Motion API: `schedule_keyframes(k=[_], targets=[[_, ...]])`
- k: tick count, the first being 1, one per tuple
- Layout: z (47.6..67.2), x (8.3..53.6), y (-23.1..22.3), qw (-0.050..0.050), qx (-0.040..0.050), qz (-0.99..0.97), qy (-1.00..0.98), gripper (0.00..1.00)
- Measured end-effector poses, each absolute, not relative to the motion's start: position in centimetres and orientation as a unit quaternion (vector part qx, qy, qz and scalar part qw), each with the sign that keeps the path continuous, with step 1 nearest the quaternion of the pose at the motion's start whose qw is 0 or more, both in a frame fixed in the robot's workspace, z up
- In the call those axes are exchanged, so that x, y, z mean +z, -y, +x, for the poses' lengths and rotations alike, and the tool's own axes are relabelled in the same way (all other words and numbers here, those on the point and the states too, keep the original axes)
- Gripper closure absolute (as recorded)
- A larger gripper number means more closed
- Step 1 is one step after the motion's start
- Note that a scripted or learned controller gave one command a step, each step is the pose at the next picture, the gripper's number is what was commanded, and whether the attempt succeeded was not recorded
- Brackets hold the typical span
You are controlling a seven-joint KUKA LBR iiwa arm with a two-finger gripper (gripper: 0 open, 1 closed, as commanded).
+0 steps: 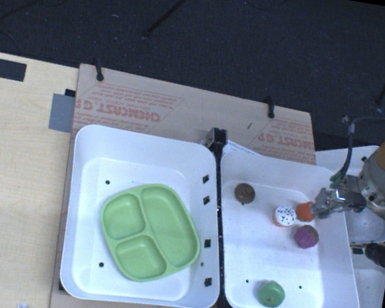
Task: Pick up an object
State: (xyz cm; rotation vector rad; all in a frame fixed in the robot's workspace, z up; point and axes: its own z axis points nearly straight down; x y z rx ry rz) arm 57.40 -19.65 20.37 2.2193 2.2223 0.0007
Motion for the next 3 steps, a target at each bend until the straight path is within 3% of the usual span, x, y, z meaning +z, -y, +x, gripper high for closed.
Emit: schedule_keyframes(k=[3], targets=[[57.0, 21.5, 2.9, -0.002, -0.0002, 0.705, -0.709, 1.0]])
